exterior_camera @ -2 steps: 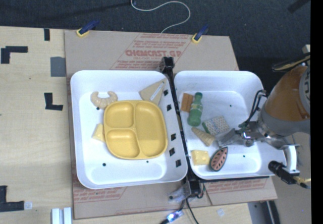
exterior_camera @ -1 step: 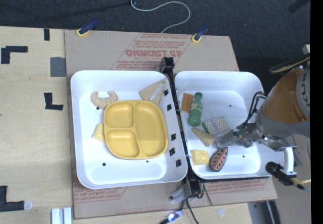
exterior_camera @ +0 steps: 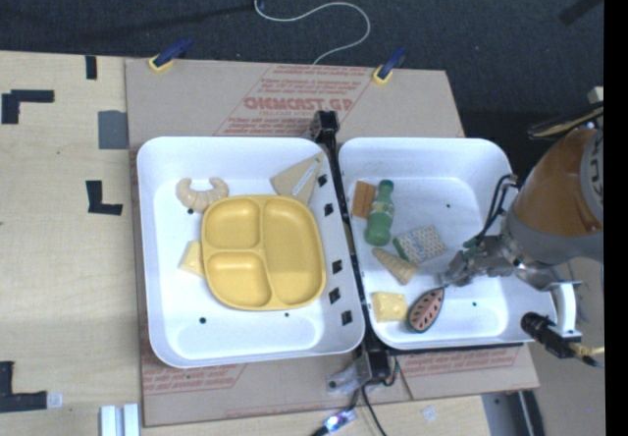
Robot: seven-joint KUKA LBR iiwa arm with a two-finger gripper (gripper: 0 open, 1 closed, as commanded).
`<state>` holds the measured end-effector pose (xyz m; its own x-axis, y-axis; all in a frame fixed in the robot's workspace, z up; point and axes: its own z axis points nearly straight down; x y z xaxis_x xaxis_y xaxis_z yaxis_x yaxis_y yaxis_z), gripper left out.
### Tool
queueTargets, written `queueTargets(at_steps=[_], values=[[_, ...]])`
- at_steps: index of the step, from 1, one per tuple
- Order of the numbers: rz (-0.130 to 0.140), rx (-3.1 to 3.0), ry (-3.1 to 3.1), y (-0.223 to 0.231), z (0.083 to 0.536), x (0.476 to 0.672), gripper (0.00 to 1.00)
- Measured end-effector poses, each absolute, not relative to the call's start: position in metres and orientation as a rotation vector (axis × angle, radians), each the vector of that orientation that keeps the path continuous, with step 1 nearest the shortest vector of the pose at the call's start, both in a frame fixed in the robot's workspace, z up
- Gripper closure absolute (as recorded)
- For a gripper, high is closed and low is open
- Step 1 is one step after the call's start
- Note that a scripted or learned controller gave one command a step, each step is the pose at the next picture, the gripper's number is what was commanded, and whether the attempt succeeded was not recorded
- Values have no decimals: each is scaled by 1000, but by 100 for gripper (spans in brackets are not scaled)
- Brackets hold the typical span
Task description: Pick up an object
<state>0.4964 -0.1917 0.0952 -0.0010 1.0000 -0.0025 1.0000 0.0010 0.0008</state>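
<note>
The right bin [exterior_camera: 461, 164] holds a green bottle [exterior_camera: 380, 214], an orange block [exterior_camera: 363, 198], a grey mesh square [exterior_camera: 422, 244], a tan cone [exterior_camera: 393, 264], a yellow piece [exterior_camera: 389, 305] and a brown oval object [exterior_camera: 426, 310]. My gripper [exterior_camera: 459, 268] hangs low over the right part of this bin, right of the mesh square and just above the brown oval. I see nothing between its fingers. The orange-banded wrist [exterior_camera: 554, 190] looms over the bin's right edge.
The left bin [exterior_camera: 167, 326] carries a yellow divided plate [exterior_camera: 263, 251], a tan curled pastry [exterior_camera: 200, 192], a beige wedge [exterior_camera: 298, 178] and a yellow slice [exterior_camera: 191, 258]. Black clips run along the divider [exterior_camera: 340, 228]. A white cable [exterior_camera: 324, 17] lies beyond the cardboard.
</note>
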Motion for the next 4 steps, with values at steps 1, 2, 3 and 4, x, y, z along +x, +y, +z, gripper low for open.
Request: queueTargets(at_steps=[1, 2, 3, 4], values=[[2, 2218, 2223, -183, 141, 501, 100], [1, 2219, 2222, -183, 185, 496, 100], [2, 2217, 2222, -183, 227, 497, 100], [1, 2215, 2231, -130, 236, 510, 100]])
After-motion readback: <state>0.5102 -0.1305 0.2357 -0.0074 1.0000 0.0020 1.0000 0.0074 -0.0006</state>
